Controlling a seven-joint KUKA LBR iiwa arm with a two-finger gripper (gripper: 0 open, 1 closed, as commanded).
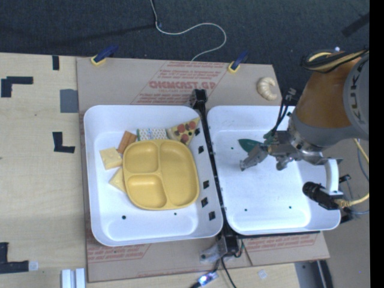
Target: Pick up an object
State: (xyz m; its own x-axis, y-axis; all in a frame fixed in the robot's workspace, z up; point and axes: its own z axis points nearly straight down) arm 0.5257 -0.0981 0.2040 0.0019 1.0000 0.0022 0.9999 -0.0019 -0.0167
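My gripper (264,162) hangs over the middle of the right bin (264,218), its two fingers spread open with bare white floor between them. A small teal object (246,143) lies on the bin floor just behind the left finger (248,162), close to it; I cannot tell if they touch. In the left bin (99,215) sits a yellow divided plate (161,174). Tan cracker-like pieces (111,158), an orange piece (126,140) and a pizza-slice toy (185,129) lie around the plate's back and left sides.
A cream, shell-like object (268,87) lies on the cardboard behind the right bin. A black divider (207,161) runs between the bins. A black part of the arm (318,195) overhangs the right bin's front right corner.
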